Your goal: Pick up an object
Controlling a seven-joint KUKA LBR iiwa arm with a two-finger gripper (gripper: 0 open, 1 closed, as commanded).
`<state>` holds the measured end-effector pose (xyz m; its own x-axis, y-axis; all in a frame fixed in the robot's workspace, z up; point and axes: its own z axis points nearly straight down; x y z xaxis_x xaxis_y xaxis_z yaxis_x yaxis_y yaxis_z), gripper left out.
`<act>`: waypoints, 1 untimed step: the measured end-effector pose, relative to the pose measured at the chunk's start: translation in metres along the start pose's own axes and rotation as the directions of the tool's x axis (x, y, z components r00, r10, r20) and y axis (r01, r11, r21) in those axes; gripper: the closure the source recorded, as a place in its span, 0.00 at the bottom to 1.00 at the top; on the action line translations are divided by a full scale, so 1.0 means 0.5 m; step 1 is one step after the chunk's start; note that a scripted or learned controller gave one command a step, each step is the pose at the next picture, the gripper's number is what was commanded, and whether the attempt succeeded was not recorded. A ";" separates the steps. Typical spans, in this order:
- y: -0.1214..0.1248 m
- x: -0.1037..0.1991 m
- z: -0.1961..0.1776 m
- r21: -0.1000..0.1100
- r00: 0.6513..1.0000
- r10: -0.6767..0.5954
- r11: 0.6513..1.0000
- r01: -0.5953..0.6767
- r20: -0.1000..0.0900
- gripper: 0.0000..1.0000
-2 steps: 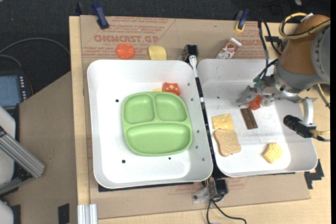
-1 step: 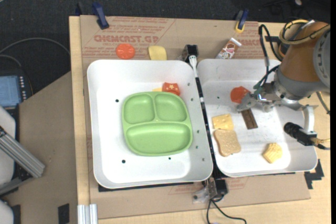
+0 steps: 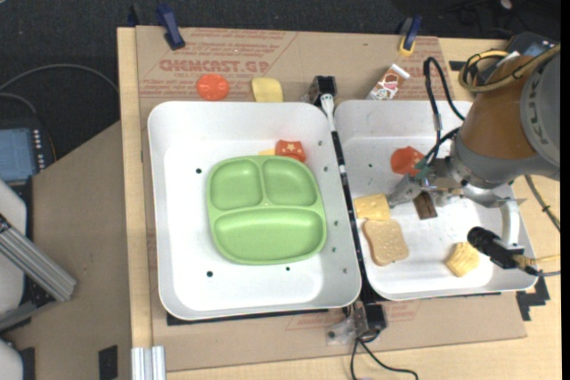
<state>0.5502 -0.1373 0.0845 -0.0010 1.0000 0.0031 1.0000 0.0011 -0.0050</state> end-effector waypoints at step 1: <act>0.004 -0.004 -0.021 -0.006 1.000 0.002 1.000 -0.002 0.003 1.00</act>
